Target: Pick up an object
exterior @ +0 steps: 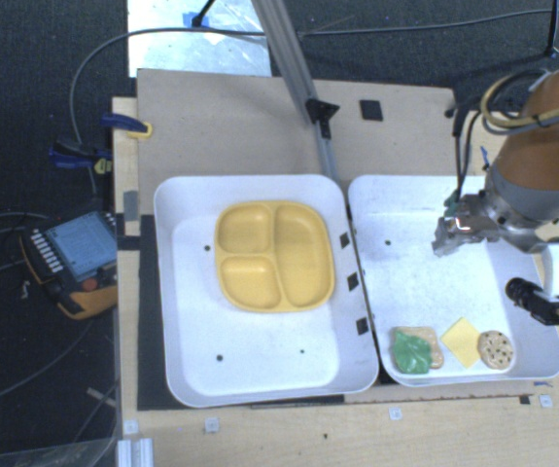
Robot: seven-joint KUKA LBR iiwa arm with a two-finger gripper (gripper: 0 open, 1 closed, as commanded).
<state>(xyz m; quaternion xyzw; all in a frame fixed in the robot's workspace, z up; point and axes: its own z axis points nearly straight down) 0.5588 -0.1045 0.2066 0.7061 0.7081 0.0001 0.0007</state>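
Yellow tray point(275, 257) w/ 3 sections in left bin point(187, 358), near its top middle. In right bin point(396, 207), along front edge, left to right: green thing on toast point(415, 349), cheese point(461, 341), cookie point(495, 349). Gripper point(451, 233) up over right bin's back right, well apart from food, nothing seen in it; can't tell open or closed

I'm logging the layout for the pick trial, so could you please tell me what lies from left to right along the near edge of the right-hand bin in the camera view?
Green item lying on a tan slice → yellow cheese-like square → round speckled cookie.
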